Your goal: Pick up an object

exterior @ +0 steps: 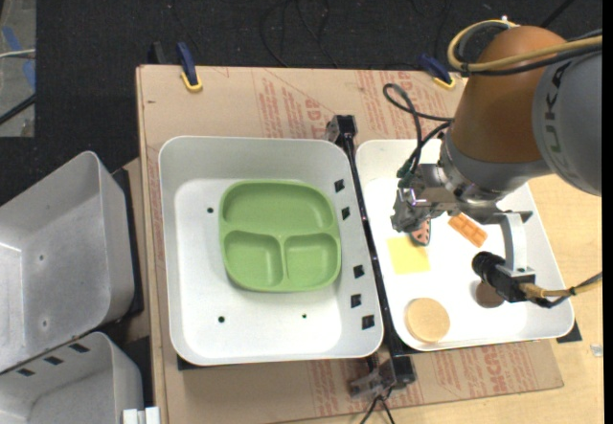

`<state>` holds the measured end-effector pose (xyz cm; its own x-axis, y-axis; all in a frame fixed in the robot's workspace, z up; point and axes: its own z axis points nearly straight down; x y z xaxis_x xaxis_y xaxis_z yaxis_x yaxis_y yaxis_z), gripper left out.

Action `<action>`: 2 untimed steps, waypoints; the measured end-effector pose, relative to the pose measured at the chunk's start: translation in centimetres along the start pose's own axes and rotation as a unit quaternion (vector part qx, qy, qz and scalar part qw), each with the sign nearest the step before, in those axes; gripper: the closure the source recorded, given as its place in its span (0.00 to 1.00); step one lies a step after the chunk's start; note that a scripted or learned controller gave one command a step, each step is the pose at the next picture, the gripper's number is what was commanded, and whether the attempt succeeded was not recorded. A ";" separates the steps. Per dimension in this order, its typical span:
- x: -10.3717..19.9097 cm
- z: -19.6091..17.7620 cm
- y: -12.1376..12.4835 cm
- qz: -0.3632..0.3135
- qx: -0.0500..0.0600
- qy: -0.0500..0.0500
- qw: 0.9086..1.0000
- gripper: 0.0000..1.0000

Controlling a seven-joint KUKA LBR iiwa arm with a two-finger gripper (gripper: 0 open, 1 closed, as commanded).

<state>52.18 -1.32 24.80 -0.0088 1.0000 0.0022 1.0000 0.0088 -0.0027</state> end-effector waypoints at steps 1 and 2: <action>4.8 0.0 -1.2 0.001 0.000 0.000 1.000 1.00; 10.0 0.7 -0.3 0.000 -0.001 -0.001 1.000 1.00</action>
